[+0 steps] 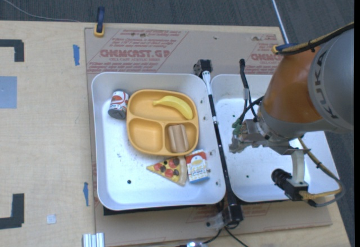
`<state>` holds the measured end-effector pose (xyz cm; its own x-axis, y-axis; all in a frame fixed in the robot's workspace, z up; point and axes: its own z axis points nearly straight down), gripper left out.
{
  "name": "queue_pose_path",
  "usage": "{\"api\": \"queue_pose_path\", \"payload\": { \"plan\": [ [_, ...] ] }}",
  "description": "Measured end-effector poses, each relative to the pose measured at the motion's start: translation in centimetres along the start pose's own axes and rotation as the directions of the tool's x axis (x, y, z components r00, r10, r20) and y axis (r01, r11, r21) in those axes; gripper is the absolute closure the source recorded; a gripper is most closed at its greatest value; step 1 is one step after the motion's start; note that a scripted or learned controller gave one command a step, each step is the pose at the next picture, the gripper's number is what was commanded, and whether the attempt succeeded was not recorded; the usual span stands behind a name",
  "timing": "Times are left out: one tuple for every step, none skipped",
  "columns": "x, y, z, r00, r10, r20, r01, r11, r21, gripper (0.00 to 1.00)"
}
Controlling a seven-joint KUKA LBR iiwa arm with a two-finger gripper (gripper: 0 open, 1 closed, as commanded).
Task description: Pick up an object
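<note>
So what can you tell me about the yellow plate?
The plate is orange-yellow, looks like smooth plastic, with rounded corners and three compartments. It lies flat in the left bin, toward the back. The wide top compartment holds a banana, the lower right one a hot dog, and the lower left one shows only bare plastic. A small can sits against its left edge, and a pizza slice lies just below it.

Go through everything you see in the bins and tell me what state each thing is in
Banana: lying in the top section of the yellow plate.
Hot dog: in the plate's lower right section.
Can: on its side, against the plate.
Pizza slice: flat on the bin floor.
Small carton: lying beside the pizza.
Gripper: over the right bin.
</note>
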<state>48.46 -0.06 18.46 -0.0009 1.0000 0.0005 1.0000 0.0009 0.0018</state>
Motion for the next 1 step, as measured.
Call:
{"api": "queue_pose_path", "payload": {
  "plan": [
    [-0.04,0.00,0.00,1.000,0.000,0.000,0.000,1.000,0.000,0.00]
  ]
}}
